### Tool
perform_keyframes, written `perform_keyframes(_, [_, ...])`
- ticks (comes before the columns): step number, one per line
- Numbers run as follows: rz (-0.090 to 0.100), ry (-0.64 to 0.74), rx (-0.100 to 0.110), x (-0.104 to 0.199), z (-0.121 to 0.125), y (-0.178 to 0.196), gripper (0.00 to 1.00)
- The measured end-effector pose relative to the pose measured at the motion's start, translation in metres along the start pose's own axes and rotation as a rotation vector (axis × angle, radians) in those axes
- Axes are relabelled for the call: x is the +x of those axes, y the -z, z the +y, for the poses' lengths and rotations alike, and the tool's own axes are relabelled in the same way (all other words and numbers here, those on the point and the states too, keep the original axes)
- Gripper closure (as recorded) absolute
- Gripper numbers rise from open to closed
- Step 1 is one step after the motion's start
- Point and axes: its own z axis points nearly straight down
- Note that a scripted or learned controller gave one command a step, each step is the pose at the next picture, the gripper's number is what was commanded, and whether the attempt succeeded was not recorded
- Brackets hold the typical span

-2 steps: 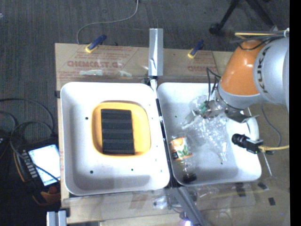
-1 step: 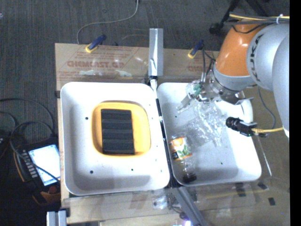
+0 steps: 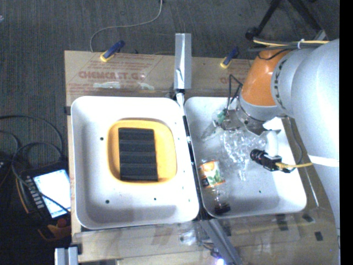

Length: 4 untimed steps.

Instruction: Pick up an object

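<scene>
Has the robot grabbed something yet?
Not that I can see. The end effector is down in the right bin, over crinkly clear plastic. The small bottle lies beside it. The yellow tray sits in the left bin. Lifting something remains.

Robotics lab: clamped bench point(image 3: 132, 73), twin white bins point(image 3: 88, 203), floor cables point(image 3: 127, 26).

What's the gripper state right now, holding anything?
Gripper: over the right bin, down among the crumpled clear plastic. Open or closed, and whether it holds anything: cannot be told.
</scene>
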Motion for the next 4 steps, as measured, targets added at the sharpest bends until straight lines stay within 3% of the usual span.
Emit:
perform_keyframes(1, [0.001, -0.063, 0.000, 0.029, -0.024, 0.090, 1.00])
perform_keyframes(2, [0.001, -0.064, 0.000, 0.008, -0.031, 0.000, 1.00])
perform_keyframes(3, [-0.001, 0.155, 0.000, 0.028, 0.045, 0.090, 1.00])
perform_keyframes(4, [-0.003, -0.127, 0.000, 0.020, 0.028, 0.221, 1.00])
